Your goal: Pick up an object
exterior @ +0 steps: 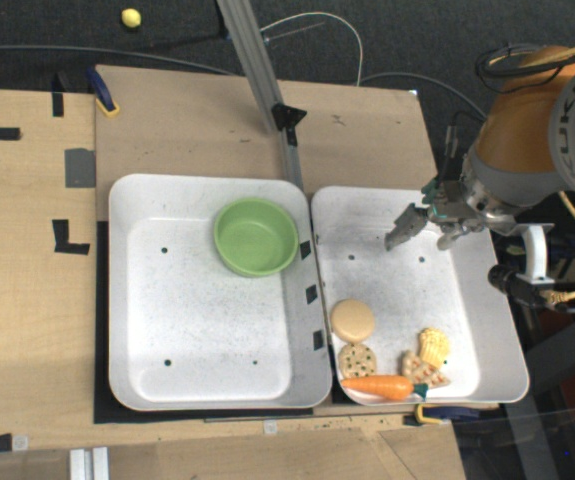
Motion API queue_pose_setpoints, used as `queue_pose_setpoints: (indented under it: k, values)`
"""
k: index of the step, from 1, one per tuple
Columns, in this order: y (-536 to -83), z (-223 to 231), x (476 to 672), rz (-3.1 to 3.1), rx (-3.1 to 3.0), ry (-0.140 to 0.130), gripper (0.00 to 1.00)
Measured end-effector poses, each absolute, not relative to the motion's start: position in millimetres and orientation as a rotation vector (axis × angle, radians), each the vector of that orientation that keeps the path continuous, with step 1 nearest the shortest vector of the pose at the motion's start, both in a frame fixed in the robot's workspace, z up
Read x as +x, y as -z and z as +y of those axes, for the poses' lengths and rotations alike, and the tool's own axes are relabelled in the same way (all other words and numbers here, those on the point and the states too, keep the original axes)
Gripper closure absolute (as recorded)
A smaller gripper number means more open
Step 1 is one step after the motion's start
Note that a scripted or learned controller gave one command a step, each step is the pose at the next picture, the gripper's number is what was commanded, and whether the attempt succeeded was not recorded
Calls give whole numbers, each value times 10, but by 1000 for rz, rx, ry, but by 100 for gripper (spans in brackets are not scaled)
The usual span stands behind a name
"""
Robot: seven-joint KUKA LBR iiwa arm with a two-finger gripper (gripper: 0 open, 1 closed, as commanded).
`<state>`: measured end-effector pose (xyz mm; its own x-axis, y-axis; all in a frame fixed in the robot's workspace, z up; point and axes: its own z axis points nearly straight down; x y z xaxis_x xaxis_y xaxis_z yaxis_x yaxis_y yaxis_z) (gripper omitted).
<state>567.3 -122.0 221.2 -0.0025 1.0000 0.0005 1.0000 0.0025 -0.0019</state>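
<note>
Green bowl (256,236) in left bin (137,298), upper right part. Right bin (487,318) holds bun (353,320), cookie (356,357), carrot (378,388), corn (432,347), clustered at near edge. Tool (414,224) over right bin's far half, well apart from cluster, nothing between fingers; open or closed: cannot tell. Yellow ball (131,17) beyond worktop (27,198).

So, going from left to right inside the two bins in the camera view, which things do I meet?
Green bowl → round bun → corn cob. The cookie and carrot overlap these in the order, so I leave them out.
</note>
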Motion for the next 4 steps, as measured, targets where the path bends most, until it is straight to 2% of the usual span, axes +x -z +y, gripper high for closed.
queue_pose_setpoints:
  k: [1, 2, 3, 4]
  values:
    - [-2213, -1222, 5673, -2223, -2218, -1, 0]
    - [-1763, -1203, 5715, -2221, -2217, -7, 0]
    - [-1120, -1201, 5655, -2218, -2215, -9, 0]
    - [-879, -1196, 5653, -2223, -2220, -3, 0]
